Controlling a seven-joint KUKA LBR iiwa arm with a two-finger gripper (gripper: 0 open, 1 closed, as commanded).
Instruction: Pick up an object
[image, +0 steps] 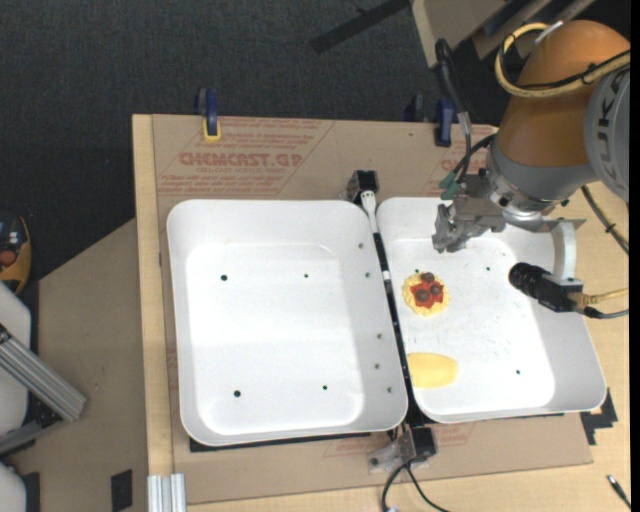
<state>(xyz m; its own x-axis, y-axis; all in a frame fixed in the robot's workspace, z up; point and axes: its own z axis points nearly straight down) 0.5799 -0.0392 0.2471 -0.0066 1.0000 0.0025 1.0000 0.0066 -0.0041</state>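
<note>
Two objects lie in the right bin (560, 395). A small round yellow piece with red and dark toppings (426, 293) sits near the bin's left side. A plain yellow oval piece (432, 369) lies closer to the front left corner. My gripper (448, 236) hangs over the back left part of the right bin, up and slightly right of the topped piece, and nothing shows between its fingers. The grey arm with its orange band comes in from the upper right.
The left bin (190, 250) sits beside the right one on a brown board. A black cylindrical part (540, 284) juts from the arm over the right bin. Blue clamps (209, 108) hold the board's back edge.
</note>
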